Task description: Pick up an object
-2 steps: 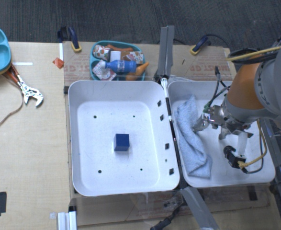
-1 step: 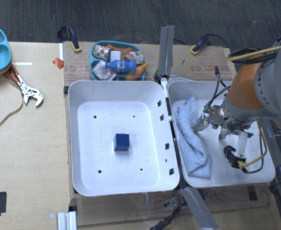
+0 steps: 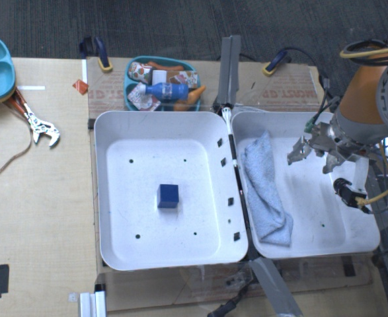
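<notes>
Gripper [image 3: 310, 157] sits over the right bin [image 3: 326, 240], toward its far right side, above bare white floor. Two finger tips are visible, spread apart with open space between them; nothing is held. One finger [image 3: 295, 154] points left toward the cloth, the other [image 3: 328, 164] hangs nearer the wrist. Whether the tips touch the bin floor is unclear from this angle; they appear to be just above it. Arm [image 3: 369, 98] enters from the right, orange band above the wrist, cabling looped beside it.

Light blue cloth [image 3: 263, 193] lies crumpled along the left side of the right bin, running from the far wall down toward the near corner. It is left of the gripper, not touching it.

Left bin [image 3: 114, 243] holds one small blue cube [image 3: 168, 195], roughly centred, flat on the floor, well apart from the gripper and separated from it by the divider between the bins.

Beyond the left bin: a teal tray [image 3: 133, 68] filled with assorted small items, on the bench. Far left: an adjustable wrench [image 3: 40, 127] on the bench top, and the edge of a teal dish [image 3: 2, 84].
</notes>
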Motion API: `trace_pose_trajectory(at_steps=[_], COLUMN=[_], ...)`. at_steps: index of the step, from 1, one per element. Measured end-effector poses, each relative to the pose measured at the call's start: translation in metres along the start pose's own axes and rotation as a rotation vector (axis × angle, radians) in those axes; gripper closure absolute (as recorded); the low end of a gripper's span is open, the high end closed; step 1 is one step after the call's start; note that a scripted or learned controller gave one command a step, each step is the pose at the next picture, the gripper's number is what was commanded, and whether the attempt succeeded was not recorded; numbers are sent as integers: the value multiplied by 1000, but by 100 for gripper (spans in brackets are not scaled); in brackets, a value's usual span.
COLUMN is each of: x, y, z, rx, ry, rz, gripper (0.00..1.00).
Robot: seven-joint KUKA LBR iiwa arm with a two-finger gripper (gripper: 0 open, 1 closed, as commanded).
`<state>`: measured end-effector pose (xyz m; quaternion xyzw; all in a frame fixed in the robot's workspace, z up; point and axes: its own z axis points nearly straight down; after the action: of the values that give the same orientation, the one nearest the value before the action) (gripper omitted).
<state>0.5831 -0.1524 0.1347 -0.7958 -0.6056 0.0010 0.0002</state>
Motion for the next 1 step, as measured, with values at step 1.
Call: trace_pose_trajectory(at_steps=[1], x=[-66], y=[-25], z=[-56], rx=[2], ry=[-1], rz=[131], gripper=[0])
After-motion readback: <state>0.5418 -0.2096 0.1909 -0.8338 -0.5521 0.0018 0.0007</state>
